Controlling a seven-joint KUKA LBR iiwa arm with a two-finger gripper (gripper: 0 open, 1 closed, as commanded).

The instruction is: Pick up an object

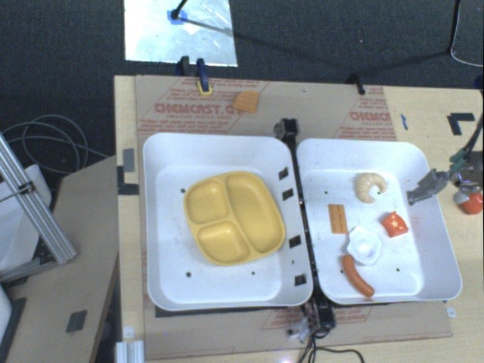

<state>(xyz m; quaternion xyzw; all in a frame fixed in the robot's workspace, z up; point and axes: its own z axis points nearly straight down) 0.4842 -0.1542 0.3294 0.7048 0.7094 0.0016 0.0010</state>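
Two white bins sit side by side at mid-frame. The left bin (162,225) holds a yellow divided plate (234,218). The right bin (439,263) holds a croissant (370,187), a toy fried egg (364,246), a sausage (358,276), a red carton (394,224) and an orange cracker (338,219). The gripper (429,186) hangs over the right bin's upper-right rim, near the frame's right edge, nothing visible in it; whether its jaws are apart or together I cannot tell.

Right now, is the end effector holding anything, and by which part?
Nothing is held. The end effector sits over the right bin's right edge, apart from the toys.
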